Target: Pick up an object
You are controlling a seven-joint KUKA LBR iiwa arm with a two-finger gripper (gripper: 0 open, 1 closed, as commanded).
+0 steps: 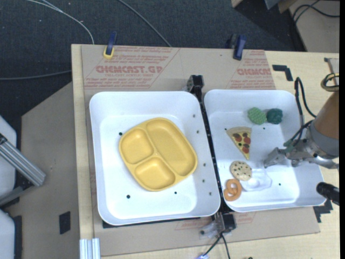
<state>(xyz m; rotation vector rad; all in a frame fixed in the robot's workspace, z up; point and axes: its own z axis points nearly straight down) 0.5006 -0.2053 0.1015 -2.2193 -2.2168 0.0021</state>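
Cookie [240, 170] lies just beside the jaws [271, 159].

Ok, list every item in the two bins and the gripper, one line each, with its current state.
yellow divided plate: flat in left bin, compartments bare
pizza slice: lying flat in right bin
light green ball: touching the dark green ball
dark green ball: resting near the bin's back wall
cookie: flat
pretzel: flat, near front wall
gripper: low over right bin, holding nothing visible
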